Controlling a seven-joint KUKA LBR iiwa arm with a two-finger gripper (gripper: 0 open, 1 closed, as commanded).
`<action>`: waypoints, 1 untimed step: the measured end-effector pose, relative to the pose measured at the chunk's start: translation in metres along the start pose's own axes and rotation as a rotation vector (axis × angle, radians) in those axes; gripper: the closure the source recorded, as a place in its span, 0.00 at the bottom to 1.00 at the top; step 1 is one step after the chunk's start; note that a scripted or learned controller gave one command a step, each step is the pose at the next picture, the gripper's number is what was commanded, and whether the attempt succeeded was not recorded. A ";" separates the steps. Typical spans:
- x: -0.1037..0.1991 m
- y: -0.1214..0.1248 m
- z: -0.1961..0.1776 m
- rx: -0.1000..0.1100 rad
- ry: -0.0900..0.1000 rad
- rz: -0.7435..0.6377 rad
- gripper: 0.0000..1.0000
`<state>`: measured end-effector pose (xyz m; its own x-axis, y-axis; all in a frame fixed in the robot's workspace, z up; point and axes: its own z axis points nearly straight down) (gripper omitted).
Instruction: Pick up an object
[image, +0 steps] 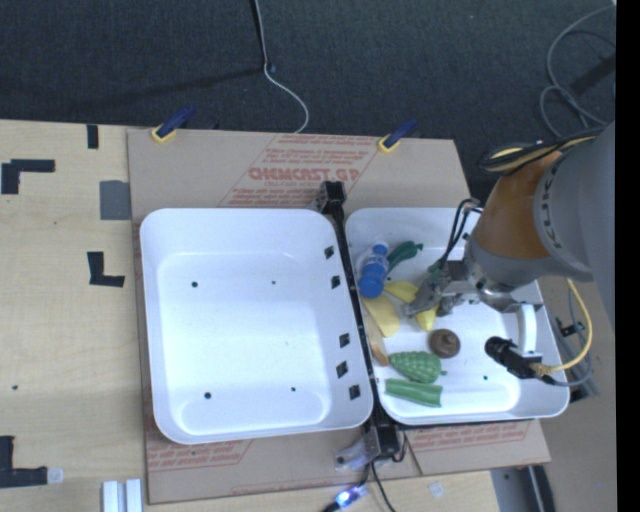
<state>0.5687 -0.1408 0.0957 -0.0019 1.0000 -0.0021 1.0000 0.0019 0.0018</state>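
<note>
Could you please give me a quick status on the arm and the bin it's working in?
Gripper low in right bin, over the yellow pieces; grasp unconfirmed. Blue bottle, brown disc, green toys crowded close by.

The grey arm (560, 215) reaches in from the right, its end effector (437, 296) lowered.

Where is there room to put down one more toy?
The left bin has a bare white floor from wall to wall. The right bin is crowded along its left side, where the blue bottle and green toys pile up.
</note>
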 end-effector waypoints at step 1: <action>0.079 0.068 -0.106 -0.011 0.003 -0.009 1.00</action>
